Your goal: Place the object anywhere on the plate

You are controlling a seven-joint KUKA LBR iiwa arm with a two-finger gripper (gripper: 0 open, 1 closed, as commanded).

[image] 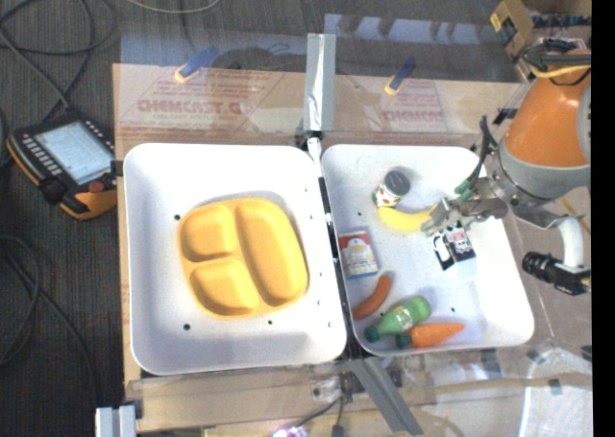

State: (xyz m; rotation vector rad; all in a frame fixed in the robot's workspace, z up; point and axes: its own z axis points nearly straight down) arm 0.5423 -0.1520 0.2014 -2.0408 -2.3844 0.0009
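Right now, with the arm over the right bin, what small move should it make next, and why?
Probably lower the gripper onto the banana just to its left. The gripper sits at the banana's right end, nothing shows between its fingers, and the yellow plate in the left bin has nothing on it yet, so a grasp comes first.

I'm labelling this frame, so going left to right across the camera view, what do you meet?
Handheld controller → yellow divided plate → small red-and-white carton → banana → gripper → orange band on the arm.
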